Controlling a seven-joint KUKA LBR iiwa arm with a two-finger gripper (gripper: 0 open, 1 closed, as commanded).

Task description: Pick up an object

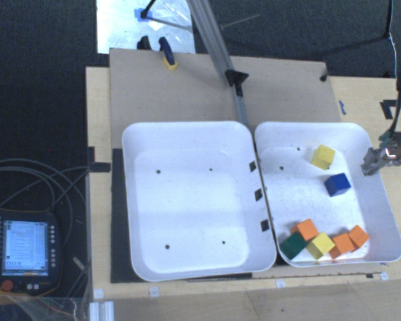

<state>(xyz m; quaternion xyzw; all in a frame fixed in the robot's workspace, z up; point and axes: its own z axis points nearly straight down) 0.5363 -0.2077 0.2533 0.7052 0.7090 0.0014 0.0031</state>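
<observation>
Gripper point(374, 164) at the right rim of the right bin point(381, 199), seen at the edge of the view; whether it is spread or closed cannot be told, and no object is seen in it.

From left to right: a handheld control pendant point(21, 249) with a lit screen lies on the dark floor at lower left, its cables point(53, 179) looping above it. The tabletop point(187, 85) carries two shallow white bins touching side by side. The left bin point(130, 146) shows a bare floor with four small dark dots. A grey pole point(210, 32) slants down from the top of the view to the seam between the bins.

The right bin holds all the blocks. A yellow block point(323, 156) lies near the far wall, with a blue block point(337, 184) just beside it toward the near side; both are close to the gripper but apart from it. Along the near wall sits a cluster: a green block point(293, 245), an orange block point(307, 230) touching it, a second yellow block point(320, 245), and two further orange blocks point(351, 239) at the right end.
</observation>
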